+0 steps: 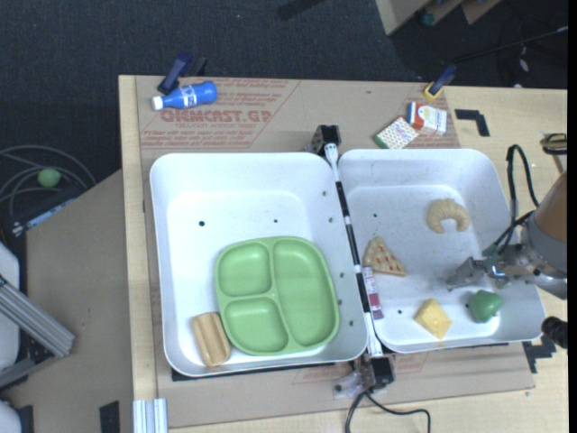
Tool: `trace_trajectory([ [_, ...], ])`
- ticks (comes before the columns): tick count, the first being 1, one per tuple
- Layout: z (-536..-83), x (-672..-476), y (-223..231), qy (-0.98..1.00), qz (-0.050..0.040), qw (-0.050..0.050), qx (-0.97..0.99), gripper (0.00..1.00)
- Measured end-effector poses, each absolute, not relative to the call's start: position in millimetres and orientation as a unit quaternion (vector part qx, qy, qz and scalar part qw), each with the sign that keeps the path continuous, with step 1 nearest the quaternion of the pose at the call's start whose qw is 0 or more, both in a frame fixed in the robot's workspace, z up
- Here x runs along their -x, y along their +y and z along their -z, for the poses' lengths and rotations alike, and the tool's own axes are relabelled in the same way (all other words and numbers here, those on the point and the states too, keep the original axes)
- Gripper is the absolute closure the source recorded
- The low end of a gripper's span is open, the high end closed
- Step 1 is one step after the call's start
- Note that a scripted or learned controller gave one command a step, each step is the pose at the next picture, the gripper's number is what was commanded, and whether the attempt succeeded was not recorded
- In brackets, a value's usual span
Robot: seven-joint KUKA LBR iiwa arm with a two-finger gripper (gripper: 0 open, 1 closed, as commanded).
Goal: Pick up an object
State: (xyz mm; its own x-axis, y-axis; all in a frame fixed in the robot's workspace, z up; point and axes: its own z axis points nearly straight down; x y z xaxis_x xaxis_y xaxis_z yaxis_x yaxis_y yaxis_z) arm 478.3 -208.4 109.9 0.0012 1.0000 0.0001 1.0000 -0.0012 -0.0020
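— While you hang at the right edge of the frame, what does your gripper (471, 276) hold?

— Nothing I can see between my fingers; how far they part, I cannot tell.

— And the things?

— In the right bin (397, 165): green piece (484, 306) just below my gripper, cheese (434, 317) lower centre, waffle (383, 258) left, croissant (448, 213) above.

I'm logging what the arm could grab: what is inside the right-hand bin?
The right bin holds a croissant, a waffle wedge, a yellow cheese block and a green item. The gripper hangs over its right side, covering the floor beneath it.
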Motion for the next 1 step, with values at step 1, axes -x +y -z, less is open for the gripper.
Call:
trace_trajectory([
  [1, -159.8, -515.1, -122.0, -0.708, 0.0014, -0.001, 0.706, 0.00],
])
